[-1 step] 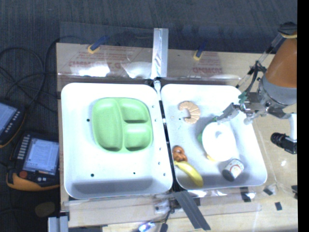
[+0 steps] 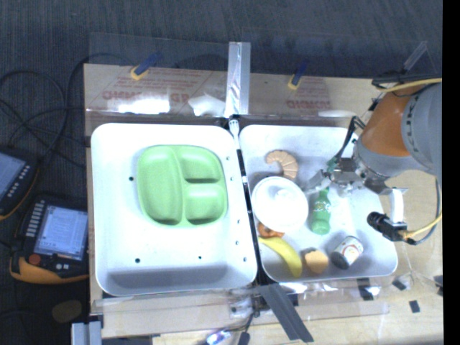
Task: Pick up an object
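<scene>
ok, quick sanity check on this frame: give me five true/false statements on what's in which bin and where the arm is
1. The green divided plate lies in the left bin. True.
2. The banana is in the left bin. False: it lies in the right bin, near its front edge.
3. The gripper is over the right bin, just above the green bottle. True.
4. The white bowl sits on the green divided plate. False: it is in the right bin, beside the green bottle.
5. The croissant lies behind the white bowl, towards the back of the right bin. True.
</scene>
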